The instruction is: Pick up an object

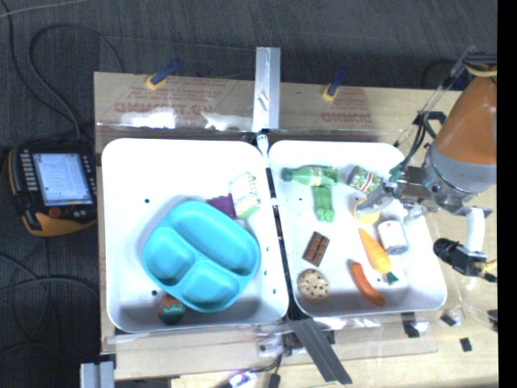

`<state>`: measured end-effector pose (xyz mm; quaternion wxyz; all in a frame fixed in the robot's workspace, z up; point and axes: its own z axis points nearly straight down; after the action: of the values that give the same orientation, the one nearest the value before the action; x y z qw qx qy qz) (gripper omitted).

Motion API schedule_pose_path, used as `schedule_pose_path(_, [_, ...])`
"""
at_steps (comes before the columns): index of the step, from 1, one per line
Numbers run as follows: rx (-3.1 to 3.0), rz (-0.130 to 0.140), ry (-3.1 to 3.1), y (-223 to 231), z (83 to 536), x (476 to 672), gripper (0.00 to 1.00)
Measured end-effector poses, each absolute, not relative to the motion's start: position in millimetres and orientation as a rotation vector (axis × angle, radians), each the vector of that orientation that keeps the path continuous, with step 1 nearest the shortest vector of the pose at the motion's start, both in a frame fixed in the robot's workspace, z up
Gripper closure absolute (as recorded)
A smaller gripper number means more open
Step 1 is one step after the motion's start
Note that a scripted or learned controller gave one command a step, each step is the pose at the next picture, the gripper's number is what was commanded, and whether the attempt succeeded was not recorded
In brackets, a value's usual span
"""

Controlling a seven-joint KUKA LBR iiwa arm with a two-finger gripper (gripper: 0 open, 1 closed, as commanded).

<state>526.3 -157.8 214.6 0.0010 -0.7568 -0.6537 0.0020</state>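
gripper (393,186) hovers by the can (365,180) (fingers hard to read).

Both bins, the left bin (121,241) and the right bin (428,281), look like smooth white plastic with a soft sheen, and the blue tray (202,253) is glossy moulded plastic. The worktop (388,107) looks like pale, matt wood, with a strip of brushed metal (266,87) standing at the back between the bins. The carrot (374,253) and the green bottle (311,175) have a smooth toy-plastic shine, while the floor (339,14) is dark, rough carpet.
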Motion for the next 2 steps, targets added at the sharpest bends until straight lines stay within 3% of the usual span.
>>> schedule_pose_path(1, [-2.240,-0.023,-2.221,-176.4,123.2,512.3,0.00])
schedule_pose_path(2, [-2.237,-0.018,-2.220,-176.3,129.9,512.3,1.00])
